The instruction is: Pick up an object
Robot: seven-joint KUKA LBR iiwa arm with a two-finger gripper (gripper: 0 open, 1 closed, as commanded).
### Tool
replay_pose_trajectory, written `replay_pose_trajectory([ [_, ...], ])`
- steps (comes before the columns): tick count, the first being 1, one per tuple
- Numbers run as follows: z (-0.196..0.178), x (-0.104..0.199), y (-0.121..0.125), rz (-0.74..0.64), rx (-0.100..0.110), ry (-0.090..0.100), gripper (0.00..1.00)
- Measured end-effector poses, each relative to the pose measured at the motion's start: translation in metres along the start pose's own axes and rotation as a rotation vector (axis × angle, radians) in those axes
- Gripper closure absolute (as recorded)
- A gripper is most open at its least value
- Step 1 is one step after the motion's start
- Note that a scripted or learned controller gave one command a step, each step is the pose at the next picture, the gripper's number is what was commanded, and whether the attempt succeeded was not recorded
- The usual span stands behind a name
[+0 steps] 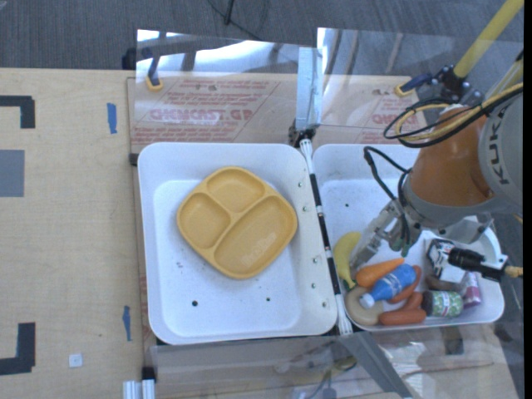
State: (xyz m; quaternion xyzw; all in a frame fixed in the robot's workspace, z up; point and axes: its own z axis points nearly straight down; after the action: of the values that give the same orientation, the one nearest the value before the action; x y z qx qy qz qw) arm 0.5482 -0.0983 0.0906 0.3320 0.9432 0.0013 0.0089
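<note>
My gripper (380,246) hangs low in the right bin (349,191), below the arm's orange band. It is open, with nothing visible between its fingers (371,239). Its tips stand just above an orange carrot (381,271) and beside a yellow banana (344,254) on their left. A blue bottle (391,285) lies right under the carrot. Red sausages (402,314), a green can (443,304) and a small pink bottle (471,290) crowd the bin's near right corner. A beige round piece (360,307) lies under the bottle's cap.
The left bin (158,248) holds a yellow divided plate (237,221) near its middle. A ridge with hinges (318,223) separates the two bins. Cables (424,115) loop around the arm above the right bin's far side.
</note>
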Motion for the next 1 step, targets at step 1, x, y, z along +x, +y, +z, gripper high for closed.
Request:
replay_pose_trajectory([
  [1, 0.0006, -0.0222, -0.031, -0.142, -0.002, 0.002, 0.0],
])
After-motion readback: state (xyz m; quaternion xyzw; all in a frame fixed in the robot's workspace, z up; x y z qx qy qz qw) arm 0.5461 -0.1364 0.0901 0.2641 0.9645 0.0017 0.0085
